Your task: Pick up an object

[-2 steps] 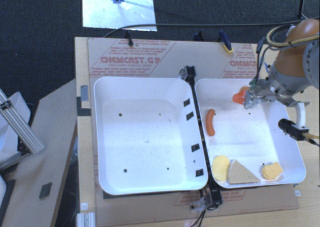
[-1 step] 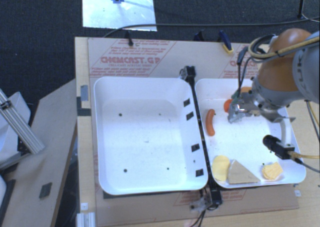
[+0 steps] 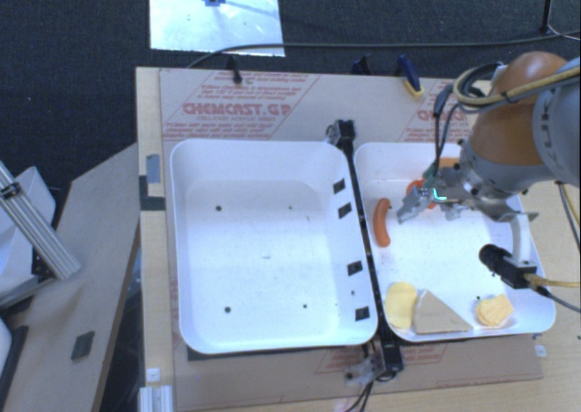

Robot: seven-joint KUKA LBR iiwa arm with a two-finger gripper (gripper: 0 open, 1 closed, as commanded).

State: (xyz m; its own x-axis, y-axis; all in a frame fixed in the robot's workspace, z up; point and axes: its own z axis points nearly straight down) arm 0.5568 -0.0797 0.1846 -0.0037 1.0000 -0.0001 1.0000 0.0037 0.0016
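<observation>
My gripper (image 3: 413, 204) hangs over the upper middle of the right bin (image 3: 454, 260), just right of an orange-red sausage (image 3: 382, 221) that lies near the bin's left wall. Along the front of that bin lie a round yellow piece (image 3: 400, 303), a tan wedge (image 3: 440, 313) touching it, and a crinkled yellow piece (image 3: 495, 310) at the front right. A small orange patch shows at the gripper's top; I cannot make out what it is.
The left bin (image 3: 195, 310) sits beside the right one, with a black divider strip (image 3: 359, 238) between them. The arm's wrist and cables (image 3: 508, 142) cover the right bin's back right. A black fitting (image 3: 505, 265) hangs over its right side.
</observation>
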